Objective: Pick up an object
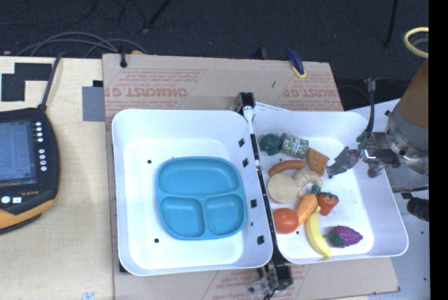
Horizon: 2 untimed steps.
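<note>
yellow banana | curved | beside purple grapes

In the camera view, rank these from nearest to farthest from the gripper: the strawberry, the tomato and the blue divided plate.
From the gripper:
1. Strawberry, in the right bin just below the gripper in the picture.
2. Tomato, farther left and lower in the right bin, by the divider.
3. Blue divided plate, across in the left bin.
</note>
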Motion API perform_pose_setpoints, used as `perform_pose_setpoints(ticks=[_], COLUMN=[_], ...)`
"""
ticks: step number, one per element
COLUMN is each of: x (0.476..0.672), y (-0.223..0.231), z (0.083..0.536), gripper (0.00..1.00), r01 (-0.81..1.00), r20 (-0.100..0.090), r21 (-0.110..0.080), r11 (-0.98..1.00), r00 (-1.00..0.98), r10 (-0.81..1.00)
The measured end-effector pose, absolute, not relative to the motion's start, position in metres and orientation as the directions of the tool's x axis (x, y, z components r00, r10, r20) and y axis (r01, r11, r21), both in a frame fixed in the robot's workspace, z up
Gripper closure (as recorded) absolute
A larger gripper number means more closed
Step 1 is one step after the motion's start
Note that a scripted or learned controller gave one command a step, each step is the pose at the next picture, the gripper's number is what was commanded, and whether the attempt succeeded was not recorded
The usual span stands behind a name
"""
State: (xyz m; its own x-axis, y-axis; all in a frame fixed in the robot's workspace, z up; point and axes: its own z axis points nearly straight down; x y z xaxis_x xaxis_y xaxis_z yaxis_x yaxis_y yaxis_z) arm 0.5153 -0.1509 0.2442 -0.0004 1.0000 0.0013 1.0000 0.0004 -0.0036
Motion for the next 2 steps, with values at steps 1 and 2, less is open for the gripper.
perform_pose_setpoints(ticks=[1, 2], x=[0.515, 0.492], y=[-0.152, -0.089], z=[0.254, 0.475], gripper=[1.0, 1.0], r01=[1.0, 1.0], r20=[0.002, -0.001], r21=[-0.005, 0.017], r11=[0.0, 0.006], r00=[0.0, -0.006], r10=[1.0, 1.0])
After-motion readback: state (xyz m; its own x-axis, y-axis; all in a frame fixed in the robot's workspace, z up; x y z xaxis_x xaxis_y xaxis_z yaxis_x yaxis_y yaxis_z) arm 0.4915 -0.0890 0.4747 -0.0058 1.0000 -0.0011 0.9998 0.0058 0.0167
